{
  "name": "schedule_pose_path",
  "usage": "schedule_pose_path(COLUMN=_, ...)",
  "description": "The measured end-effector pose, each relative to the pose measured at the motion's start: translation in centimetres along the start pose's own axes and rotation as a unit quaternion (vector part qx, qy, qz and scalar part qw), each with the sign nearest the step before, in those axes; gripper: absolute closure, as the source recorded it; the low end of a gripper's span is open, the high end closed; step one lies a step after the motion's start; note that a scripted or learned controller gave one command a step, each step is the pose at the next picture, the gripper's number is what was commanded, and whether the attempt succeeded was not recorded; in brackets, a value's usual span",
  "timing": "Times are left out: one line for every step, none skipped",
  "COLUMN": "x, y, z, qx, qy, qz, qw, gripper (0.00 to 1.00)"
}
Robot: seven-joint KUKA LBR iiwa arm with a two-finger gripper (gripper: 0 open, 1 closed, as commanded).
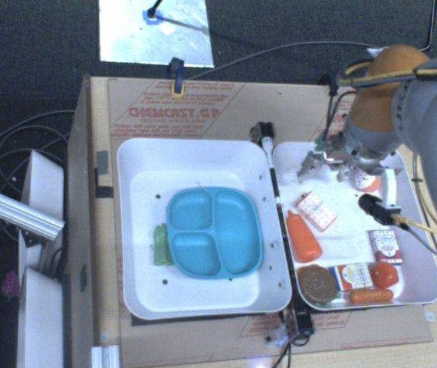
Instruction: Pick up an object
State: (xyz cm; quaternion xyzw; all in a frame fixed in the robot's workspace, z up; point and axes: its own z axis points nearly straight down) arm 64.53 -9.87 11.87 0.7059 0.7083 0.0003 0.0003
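My gripper (pixel 325 166) hangs low over the far end of the right bin (pixel 433 278), with the fingers apart and nothing between them. Just below it lies a red-and-white packet (pixel 316 210). A small round white-and-red thing (pixel 367 181) sits at the gripper's right side, partly hidden by the wrist. Nearer the front are an orange-red bottle (pixel 303 237), a brown patty (pixel 318 282), a red carton (pixel 386 245), a tomato (pixel 385 274), a small packet (pixel 354 274) and a sausage (pixel 370 296).
The left bin (pixel 138 205) holds a blue divided plate (pixel 215 231) with a green piece (pixel 161 244) at its left edge. A divider rail (pixel 277 205) runs between the bins. Cables lie left of the bench.
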Motion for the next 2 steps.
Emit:
schedule_pose_path(x=0.02, y=0.12, z=-1.14, qx=-0.002, qy=0.000, qz=-0.001, qw=1.0000, gripper=1.00)
schedule_pose_path(x=0.02, y=0.11, z=-1.13, qx=-0.002, qy=0.000, qz=-0.001, qw=1.0000, gripper=0.00)
